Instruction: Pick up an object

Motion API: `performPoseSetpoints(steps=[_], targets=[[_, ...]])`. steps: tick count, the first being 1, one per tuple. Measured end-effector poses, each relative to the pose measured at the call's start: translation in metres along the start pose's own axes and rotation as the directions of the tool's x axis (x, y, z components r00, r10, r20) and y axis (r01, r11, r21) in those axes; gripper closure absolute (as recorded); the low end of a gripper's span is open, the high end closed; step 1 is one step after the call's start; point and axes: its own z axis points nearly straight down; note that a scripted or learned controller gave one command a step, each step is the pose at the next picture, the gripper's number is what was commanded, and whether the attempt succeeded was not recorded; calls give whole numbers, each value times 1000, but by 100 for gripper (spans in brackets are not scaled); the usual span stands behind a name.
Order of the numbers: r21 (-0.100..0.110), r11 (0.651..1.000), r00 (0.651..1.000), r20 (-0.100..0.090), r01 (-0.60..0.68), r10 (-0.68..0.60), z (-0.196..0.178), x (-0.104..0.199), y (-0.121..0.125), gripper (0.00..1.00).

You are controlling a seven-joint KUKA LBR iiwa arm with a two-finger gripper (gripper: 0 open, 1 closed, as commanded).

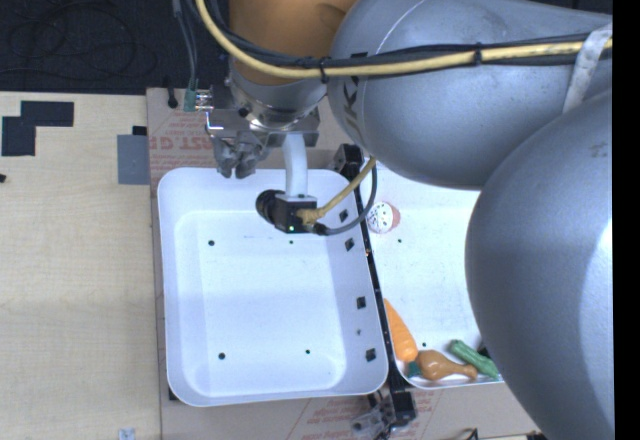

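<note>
A small round white-and-orange object point(381, 218) lies in the right bin point(440, 228), near the divider; an orange carrot-like toy point(400, 330), a tan piece point(440, 364) & a green piece point(474, 358) are clustered at the near edge. The tool point(238, 160) hangs over the left bin point(180, 328), far rim; open vs closed can't be told. Prob. best repositioned over right bin before descent.

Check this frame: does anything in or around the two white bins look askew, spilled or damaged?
Nothing stands out. The two-finger gripper hangs over the far rim of the left shallow white bin. In the right white bin, an orange carrot-shaped toy, a tan piece and a green piece lie clustered at the near edge, none spilled.
</note>
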Motion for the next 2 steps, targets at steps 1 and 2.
performPoseSetpoints(steps=[1,2], targets=[[16,1000,1000,8,-4,4,234,-6,21,100],[5,1000,1000,6,-8,8,139,-74,12,100]])
